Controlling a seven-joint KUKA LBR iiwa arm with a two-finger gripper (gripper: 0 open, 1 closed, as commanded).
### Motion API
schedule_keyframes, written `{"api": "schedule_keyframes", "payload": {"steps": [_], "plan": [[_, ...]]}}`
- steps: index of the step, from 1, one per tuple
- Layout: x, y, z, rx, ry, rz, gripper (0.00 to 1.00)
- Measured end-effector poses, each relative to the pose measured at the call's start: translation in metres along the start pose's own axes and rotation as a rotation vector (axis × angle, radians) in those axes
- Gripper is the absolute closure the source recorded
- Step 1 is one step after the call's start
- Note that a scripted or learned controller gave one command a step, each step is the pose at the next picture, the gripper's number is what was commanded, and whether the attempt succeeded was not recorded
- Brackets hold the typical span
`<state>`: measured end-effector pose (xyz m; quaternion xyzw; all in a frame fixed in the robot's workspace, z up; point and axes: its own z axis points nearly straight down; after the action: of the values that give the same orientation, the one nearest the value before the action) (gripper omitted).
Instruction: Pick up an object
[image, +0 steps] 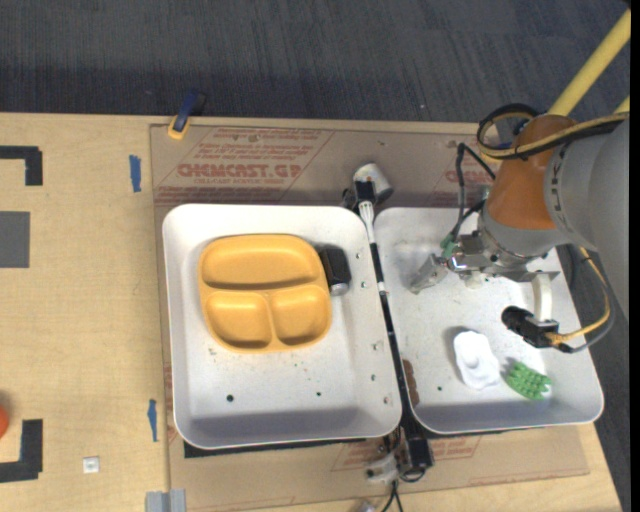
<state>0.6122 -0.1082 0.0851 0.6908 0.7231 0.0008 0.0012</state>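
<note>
My gripper (430, 276) hangs low over the upper left part of the right bin (420, 400), with the grey arm and its orange band reaching in from the right. Nothing shows between its tips. A white lumpy object (473, 360) lies in the right bin's lower half, below and to the right of the gripper. Next to it on the right is a small green toothed piece (527, 381). In the left bin (260, 415) a yellow divided tray (266, 290) lies in the upper half, with a small black object (335, 269) against its right edge.
The two bins meet along a raised rim (385, 320) just left of the gripper. A white and black fitting (366, 185) sits at the top of that seam. Bare bin floor lies between the gripper and the white object.
</note>
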Motion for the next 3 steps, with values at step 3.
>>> {"api": "schedule_keyframes", "payload": {"steps": [3], "plan": [[-0.039, -0.086, -0.036, 0.003, 0.001, -0.156, 0.00]]}}
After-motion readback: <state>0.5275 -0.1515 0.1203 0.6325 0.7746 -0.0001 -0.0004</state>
